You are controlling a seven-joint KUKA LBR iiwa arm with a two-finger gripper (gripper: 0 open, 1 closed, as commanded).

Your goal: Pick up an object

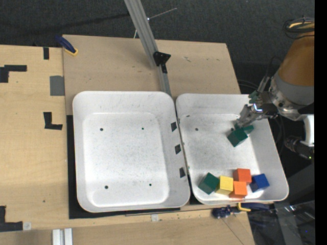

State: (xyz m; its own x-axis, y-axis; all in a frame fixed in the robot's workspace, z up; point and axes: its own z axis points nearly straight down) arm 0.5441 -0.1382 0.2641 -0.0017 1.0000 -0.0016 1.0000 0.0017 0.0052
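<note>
Hand point(245, 121) over the right bin point(204, 111), its fingers pinching a dark green block point(238, 136) above the bin floor. Clustered at that bin's near edge: green point(208, 182), yellow point(226, 183), two orange point(242, 180) and blue point(259, 181) blocks. Left bin point(82, 137) alongside on the surface point(102, 60).

A dark green block point(238, 136) sits tilted in the upper right part of the right bin point(204, 111). Near that bin's front edge cluster five more blocks: green point(208, 182), yellow point(226, 183), two orange point(241, 181) and blue point(260, 181).
</note>
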